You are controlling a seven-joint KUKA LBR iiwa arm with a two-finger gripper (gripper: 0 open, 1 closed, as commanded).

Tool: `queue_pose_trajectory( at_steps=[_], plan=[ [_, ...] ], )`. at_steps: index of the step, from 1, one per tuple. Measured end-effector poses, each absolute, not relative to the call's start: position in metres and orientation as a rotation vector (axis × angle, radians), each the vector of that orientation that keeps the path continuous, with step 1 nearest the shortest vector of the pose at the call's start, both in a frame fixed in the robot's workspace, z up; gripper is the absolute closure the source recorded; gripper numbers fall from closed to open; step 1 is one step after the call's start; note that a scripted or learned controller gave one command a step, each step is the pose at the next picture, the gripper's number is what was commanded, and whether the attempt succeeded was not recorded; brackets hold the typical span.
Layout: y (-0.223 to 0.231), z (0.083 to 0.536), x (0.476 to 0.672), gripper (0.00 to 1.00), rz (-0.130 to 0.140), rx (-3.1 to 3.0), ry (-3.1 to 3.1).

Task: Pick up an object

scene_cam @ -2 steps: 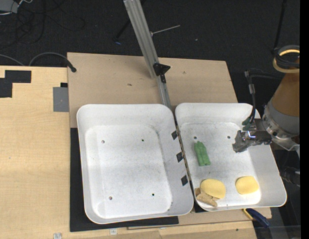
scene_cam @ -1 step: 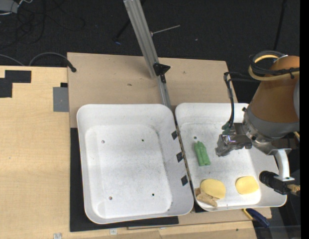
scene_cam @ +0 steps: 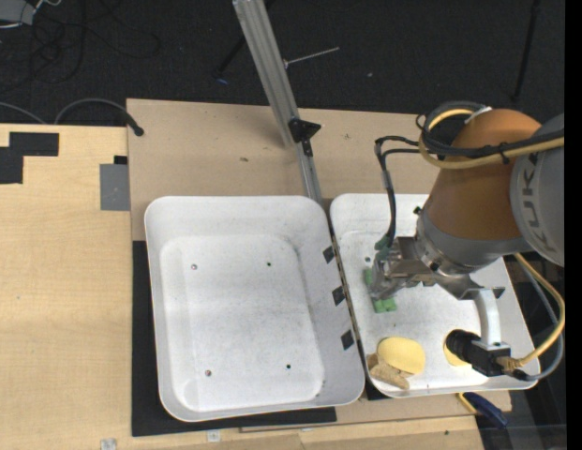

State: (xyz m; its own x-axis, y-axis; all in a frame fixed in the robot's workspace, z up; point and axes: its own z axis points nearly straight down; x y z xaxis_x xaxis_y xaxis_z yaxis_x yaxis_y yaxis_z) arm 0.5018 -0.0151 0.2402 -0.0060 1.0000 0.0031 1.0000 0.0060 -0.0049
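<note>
**Gripper low over green piece in right bin**

The gripper (scene_cam: 389, 275) hangs low in the right bin (scene_cam: 358, 216), right at a small green object (scene_cam: 384, 302) by the bin's left wall; whether it is spread or pressed together I cannot tell, since the wrist hides it. A yellow rounded object (scene_cam: 402, 354) lies near the front rim with a tan scrap (scene_cam: 392, 375) touching it, and another yellow piece (scene_cam: 456, 348) sits further right. The left bin (scene_cam: 236, 307) sits alongside on the worktop (scene_cam: 56, 279). To do this well, centre squarely over the green object, keep off the wall, and close fully before lifting straight up.
</note>
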Motion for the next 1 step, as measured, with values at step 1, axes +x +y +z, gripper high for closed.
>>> queue_pose_trajectory(
  at_steps=[1],
  plan=[
    [0.0339, 0.2265, 0.4965, 1.00, 0.004, -2.213, -2.222]
  ],
)
